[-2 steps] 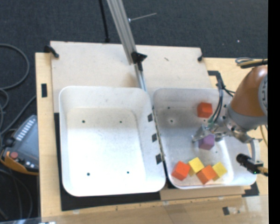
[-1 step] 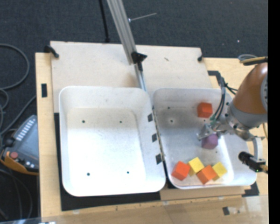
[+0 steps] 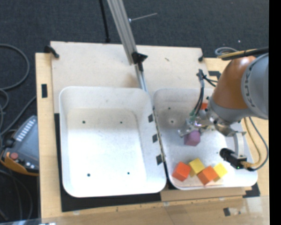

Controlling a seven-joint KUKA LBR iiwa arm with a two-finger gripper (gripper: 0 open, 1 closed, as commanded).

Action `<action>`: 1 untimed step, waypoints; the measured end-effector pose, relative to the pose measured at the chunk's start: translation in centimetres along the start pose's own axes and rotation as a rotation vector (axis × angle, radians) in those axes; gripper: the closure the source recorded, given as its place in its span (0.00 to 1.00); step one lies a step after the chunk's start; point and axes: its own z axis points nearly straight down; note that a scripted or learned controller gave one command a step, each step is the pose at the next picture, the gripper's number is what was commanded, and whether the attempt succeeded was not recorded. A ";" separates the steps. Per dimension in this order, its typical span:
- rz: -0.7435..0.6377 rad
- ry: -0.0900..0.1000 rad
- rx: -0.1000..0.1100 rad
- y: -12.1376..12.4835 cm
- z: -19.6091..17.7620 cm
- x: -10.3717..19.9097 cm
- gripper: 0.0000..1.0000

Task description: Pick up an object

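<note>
My gripper [image 3: 192, 129] hangs over the middle of the right bin [image 3: 171, 104], reaching in from the right. A purple block [image 3: 193, 138] sits directly under its tip, and the gripper hides the block's top edge. I cannot tell whether the block is gripped or just lying on the bin floor. Near the front of the same bin lie an orange block [image 3: 181, 171], a yellow block [image 3: 196, 166], a second orange block [image 3: 207, 175] and a second yellow block [image 3: 220, 170].
The left bin [image 3: 68, 125] stands beside the right one. A slanted metal post [image 3: 126, 32] rises behind the bins. A small orange object [image 3: 204, 106] peeks out behind the arm. Cables hang near the wrist at the right.
</note>
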 end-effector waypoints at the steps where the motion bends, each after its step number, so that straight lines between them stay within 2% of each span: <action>1: 0.002 -0.001 -0.001 -3.7 -6.3 5.2 1.00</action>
